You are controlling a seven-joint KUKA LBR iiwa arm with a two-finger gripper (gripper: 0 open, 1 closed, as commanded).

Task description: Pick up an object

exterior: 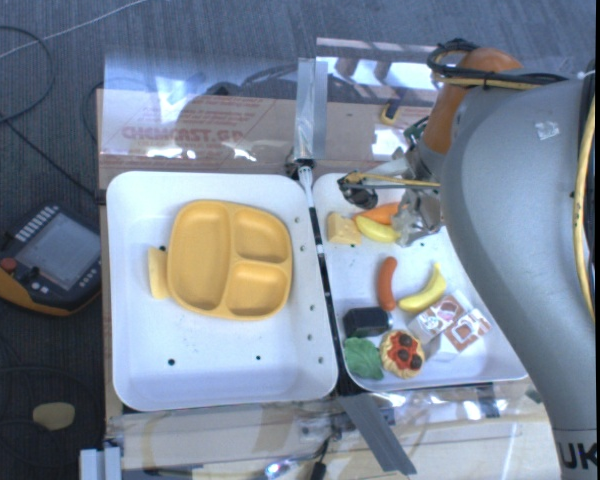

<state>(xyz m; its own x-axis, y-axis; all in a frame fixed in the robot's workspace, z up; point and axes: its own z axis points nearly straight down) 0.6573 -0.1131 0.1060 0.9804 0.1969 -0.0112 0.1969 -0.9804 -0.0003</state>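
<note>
A teach pendant [48,258] lies on the floor at far left. On the desk, the left bin [140,368] carries a yellow divided plate [230,259]. The right bin [500,368] is crowded: a cheese wedge [341,229], a small banana [376,230] with an orange piece [383,213] touching it, a sausage [386,282], a larger banana [426,291], a black block [366,321], a green leaf [363,357], a pizza slice [403,353] and a packet [453,325]. The hand [417,218] sits low just beside the small banana. Because the pieces touch, a close could nudge the banana away or catch two at once, I judge.
</note>
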